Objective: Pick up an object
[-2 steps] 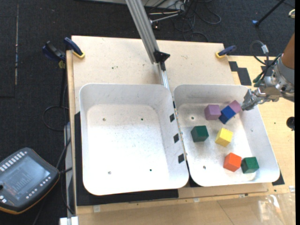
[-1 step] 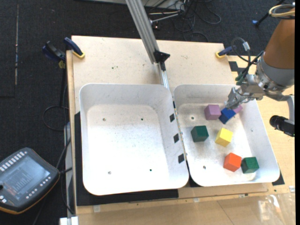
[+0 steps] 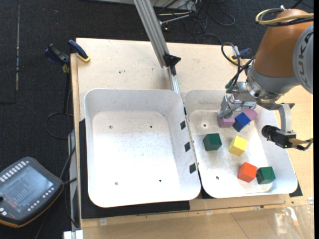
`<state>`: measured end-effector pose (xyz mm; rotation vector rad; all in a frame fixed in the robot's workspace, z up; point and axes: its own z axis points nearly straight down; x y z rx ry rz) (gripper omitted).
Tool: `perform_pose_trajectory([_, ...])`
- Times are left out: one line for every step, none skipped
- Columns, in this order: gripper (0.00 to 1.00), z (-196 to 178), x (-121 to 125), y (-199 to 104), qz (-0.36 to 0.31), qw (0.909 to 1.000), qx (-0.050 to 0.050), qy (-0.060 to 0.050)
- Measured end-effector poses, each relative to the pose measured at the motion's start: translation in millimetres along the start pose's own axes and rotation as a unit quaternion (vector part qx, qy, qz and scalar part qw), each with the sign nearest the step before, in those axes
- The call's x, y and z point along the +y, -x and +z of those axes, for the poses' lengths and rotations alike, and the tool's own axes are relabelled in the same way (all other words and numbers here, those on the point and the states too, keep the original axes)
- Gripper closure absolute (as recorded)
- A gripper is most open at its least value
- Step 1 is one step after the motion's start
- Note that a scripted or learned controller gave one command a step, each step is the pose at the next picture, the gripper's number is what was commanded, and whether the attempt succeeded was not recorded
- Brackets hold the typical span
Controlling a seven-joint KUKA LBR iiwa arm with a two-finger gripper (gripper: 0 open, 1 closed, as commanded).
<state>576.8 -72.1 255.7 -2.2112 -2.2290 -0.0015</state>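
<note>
Nothing is lifted yet. The gripper (image 3: 232,107) is lowered into the right bin (image 3: 286,183), touching a pink block (image 3: 226,120) just beneath it; a blue block (image 3: 242,120) sits beside. Finger state cannot be told. Grasp and lift remain.

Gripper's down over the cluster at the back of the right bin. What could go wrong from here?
1. The gripper sits right above the pink block, which touches the blue block and a purple block. Closing may catch two, or nudge them apart.
2. That cluster lies near the right bin's back wall, so a pushed block could wedge there.
</note>
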Motion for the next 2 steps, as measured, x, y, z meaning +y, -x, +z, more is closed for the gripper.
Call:
perform_pose_trajectory([1.0,-6,2,-55,0.0,1.0,0.0,0.001])
perform_pose_trajectory([1.0,9,4,-116,0.0,1.0,0.0,-0.001])
